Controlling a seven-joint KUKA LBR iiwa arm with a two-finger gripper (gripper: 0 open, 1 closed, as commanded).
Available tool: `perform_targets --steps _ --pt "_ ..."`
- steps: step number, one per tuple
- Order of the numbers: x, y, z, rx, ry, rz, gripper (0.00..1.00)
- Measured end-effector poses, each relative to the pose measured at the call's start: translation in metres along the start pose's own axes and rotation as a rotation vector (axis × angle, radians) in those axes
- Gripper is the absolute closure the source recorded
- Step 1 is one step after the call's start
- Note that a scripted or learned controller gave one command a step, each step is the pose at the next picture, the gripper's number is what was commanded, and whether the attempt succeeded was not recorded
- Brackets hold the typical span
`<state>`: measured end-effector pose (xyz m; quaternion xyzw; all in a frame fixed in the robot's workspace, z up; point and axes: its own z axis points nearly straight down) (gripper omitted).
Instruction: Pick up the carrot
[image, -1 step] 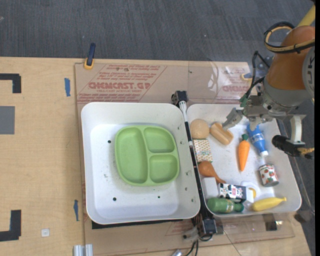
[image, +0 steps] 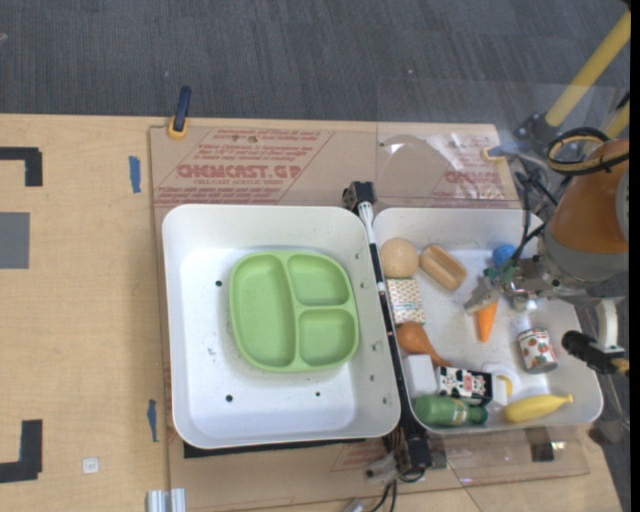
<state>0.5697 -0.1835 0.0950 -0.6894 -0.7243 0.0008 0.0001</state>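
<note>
Just below the gripper (image: 497, 292), the carrot (image: 486, 320)

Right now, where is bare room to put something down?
Left bin: bare white floor all around the green plate, widest below it. Right bin: crowded; a small gap between bread, carrot and carton.

Beside the metal-grey tool (image: 497, 293) is an orange carrot (image: 486, 320). Left of the tool lie a tan bread roll (image: 442, 267), a beige ball (image: 398, 257) and a checked wafer (image: 405, 299). Farther left, a lime-green divided plate (image: 294, 310) lies in a white bin (image: 200, 300). Below the tool are a yellow banana (image: 537, 406), a dark green bottle (image: 448, 410) and a white can with red spots (image: 537, 350). The worktop (image: 80, 300) is pale wood-brown.
</note>
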Motion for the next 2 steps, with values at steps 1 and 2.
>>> perform_targets --steps 1,2 --pt "0.002 0.003 -0.011 -0.006 -0.001 -0.001 1.0" --pt "0.172 0.025 -0.108 -0.015 0.006 -0.245 1.0"
